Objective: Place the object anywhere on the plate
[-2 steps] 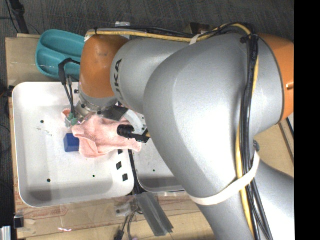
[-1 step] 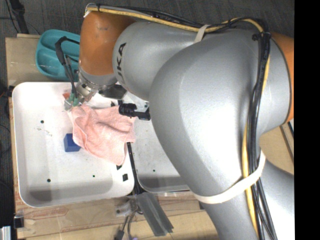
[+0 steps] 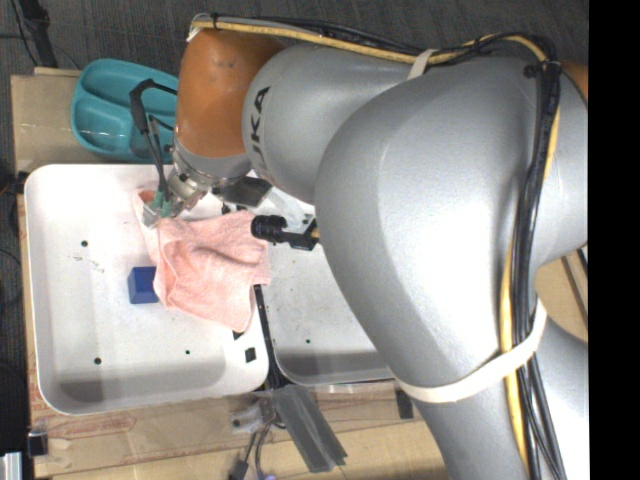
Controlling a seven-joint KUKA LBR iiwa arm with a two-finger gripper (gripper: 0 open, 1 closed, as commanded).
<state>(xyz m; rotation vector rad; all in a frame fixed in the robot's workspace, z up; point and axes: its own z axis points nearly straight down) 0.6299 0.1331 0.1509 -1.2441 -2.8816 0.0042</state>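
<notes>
**binwatcher:** Starting at the two-finger hand [image 3: 160, 204]: parked low over the upper part of the left shallow white bin [image 3: 60, 268], right at the top corner of the crumpled pink cloth [image 3: 210, 266]. Looks pinched on that corner, cloth bunched up against the tip, but too small and shadowed to call. Can't tell how far open, or whether anything is really gripped.

**kuka_fan:** Agreed, no calling it. Which way from the hand, then?

**binwatcher:** Down and to the right in the picture. Draped from the tip toward the bins' shared edge, long axis running on that diagonal, lower end flopped just by the divider. Small blue block [image 3: 143, 286] sitting just beside the cloth's left edge, on the bin floor. Teal plastic thing [image 3: 110, 108] off the bin, above its top edge, near the wrist.

**kuka_fan:** And the pose?

**binwatcher:** Reaching in from the right, big grey arm [image 3: 440, 228] sprawled over the right white bin [image 3: 320, 358] and hiding most of it. Orange band [image 3: 215, 88] bent downward, wrist tipped steeply toward the bin floor.

**kuka_fan:** Plate?

**binwatcher:** Nothing plate-like to point at. Guessing the cloth is the object, with a lift straight up from that corner next. Risk: slipping out if only a thin fold is caught.
</notes>
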